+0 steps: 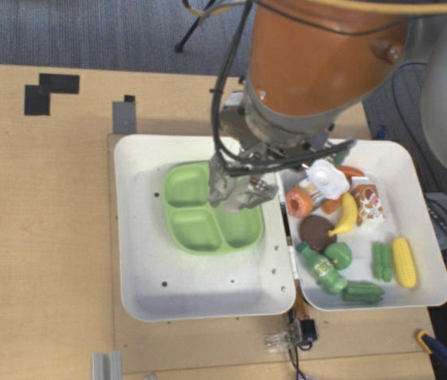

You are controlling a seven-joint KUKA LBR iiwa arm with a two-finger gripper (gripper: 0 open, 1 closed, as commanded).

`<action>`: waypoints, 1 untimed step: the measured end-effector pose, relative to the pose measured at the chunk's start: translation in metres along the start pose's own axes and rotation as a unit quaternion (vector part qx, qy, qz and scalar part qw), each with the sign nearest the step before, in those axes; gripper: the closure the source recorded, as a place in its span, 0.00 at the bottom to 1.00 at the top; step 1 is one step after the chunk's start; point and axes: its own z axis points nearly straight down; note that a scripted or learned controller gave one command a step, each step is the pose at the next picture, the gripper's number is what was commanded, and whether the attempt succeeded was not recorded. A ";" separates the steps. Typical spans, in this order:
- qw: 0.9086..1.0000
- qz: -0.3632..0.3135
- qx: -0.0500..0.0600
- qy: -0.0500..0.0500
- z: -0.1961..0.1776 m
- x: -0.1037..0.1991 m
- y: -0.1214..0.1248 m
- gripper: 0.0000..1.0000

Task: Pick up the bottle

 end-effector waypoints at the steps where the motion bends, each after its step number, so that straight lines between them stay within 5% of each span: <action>1: 0.989 0.145 0.000 0.001 0.052 0.006 -0.004 1.00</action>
